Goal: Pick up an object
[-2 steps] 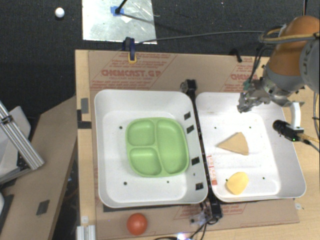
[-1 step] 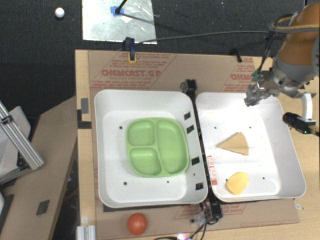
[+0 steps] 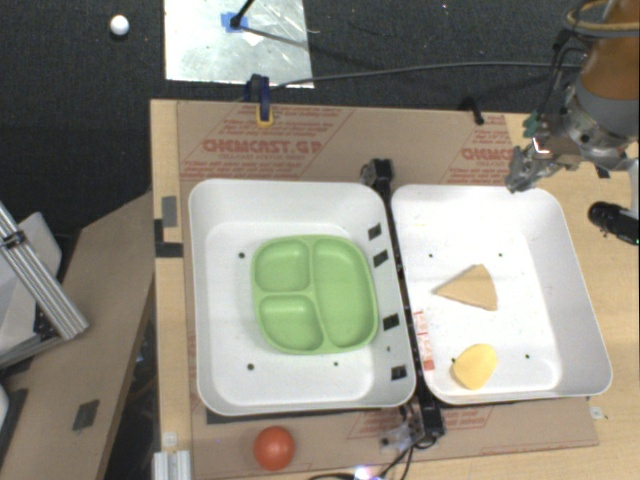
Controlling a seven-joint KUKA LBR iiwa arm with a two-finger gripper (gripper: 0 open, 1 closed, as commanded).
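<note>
The arm is cut off top right; its gripper is too dark to tell its state. The right bin holds two items: a tan wedge and a yellow lump.

The right bin has much free floor. Only two things lie in it: a tan wedge near the middle and a yellow piece near the front wall, a little apart from each other. The back half and the right side are bare, so a gripper can come down there. The gripper hangs over the back rim of this bin. In the left bin a green divided tray covers the middle, leaving only narrow strips along the walls.
</note>
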